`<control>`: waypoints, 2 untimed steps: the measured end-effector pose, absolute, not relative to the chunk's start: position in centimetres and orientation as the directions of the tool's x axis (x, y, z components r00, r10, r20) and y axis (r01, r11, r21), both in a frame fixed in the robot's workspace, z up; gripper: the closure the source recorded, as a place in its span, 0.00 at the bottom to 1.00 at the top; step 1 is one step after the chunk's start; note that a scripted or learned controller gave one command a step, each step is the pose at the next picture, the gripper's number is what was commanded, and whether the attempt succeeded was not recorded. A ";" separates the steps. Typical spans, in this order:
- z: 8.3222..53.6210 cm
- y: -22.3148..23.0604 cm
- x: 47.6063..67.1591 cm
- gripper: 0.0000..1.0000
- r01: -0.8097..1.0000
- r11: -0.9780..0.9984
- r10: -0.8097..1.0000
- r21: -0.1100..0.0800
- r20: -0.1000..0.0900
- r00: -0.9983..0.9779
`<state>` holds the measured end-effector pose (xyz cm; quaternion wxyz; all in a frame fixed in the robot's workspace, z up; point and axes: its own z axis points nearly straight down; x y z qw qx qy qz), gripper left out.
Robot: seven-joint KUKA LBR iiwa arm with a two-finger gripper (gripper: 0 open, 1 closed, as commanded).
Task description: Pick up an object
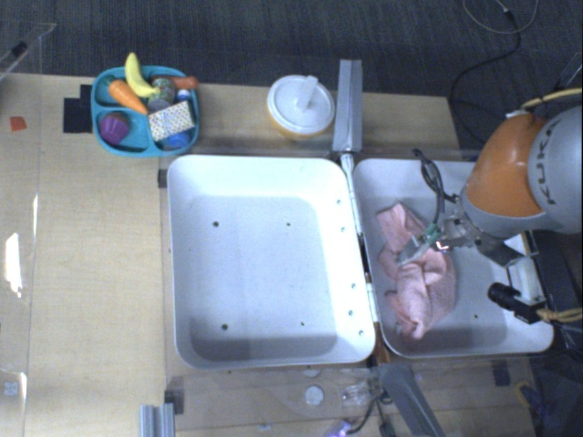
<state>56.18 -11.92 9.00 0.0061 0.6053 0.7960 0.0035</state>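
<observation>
In the right shallow white plastic bin, crumpled pink fabric cloth, lying left of centre. Directly over its upper part, pincer, lowered as if for grasping; spread or pressed together, impossible to tell.

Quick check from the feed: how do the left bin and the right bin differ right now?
The right bin holds a crumpled pink cloth, lying along its left half; the left bin shows just its bare white floor with small dark dots. The arm's hand is over the right bin, at the cloth's upper part, while the left bin has no arm above it. Both are shallow white bins with rounded corners, side by side on the bench.
</observation>
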 end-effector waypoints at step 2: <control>8.9 -13.0 58.8 0.00 0.980 0.200 0.980 0.012 -0.003 -0.200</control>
